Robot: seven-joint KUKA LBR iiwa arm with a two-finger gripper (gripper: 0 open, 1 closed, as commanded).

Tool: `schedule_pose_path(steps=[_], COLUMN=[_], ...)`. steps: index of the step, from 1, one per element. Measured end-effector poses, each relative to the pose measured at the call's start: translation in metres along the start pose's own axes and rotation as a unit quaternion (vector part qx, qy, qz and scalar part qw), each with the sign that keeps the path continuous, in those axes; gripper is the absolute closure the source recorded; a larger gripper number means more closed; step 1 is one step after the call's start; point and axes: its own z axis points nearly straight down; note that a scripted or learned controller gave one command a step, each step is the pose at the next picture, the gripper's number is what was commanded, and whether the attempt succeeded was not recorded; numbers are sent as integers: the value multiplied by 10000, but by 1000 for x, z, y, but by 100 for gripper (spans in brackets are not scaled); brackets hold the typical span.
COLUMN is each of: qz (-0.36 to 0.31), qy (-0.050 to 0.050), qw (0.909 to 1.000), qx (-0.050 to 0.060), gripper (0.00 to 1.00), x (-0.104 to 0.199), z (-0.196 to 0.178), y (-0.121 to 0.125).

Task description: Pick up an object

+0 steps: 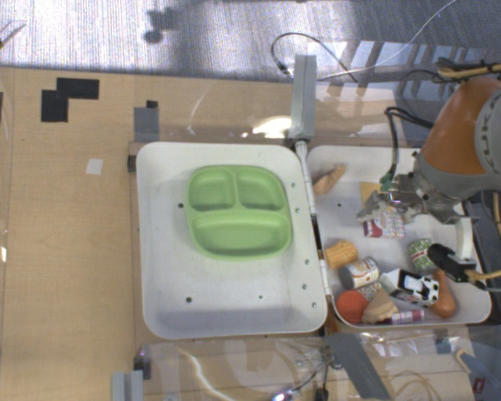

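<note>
Here the gripper (390,200) hangs low over a small white-and-red packet (386,225) in the right bin (342,159); whether its fingers are spread or closed cannot be told. At seven o'clock lie a corn cob (341,253) and small can (361,272). At nine o'clock, the left bin (163,307) holds a green divided tray (238,210).

A pale wooden bench (58,249) carries black tape marks (67,97) near its far edge. Beyond that edge lies grey ribbed flooring (200,23), crossed by shadows and white cables (417,32).
</note>
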Motion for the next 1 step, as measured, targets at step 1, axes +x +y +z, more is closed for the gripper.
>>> schedule_pose_path(steps=[1], qz=[331], qy=[-2], qw=[9995], qx=[-11], gripper=[100], x=[-12], z=[-124], y=[-25])
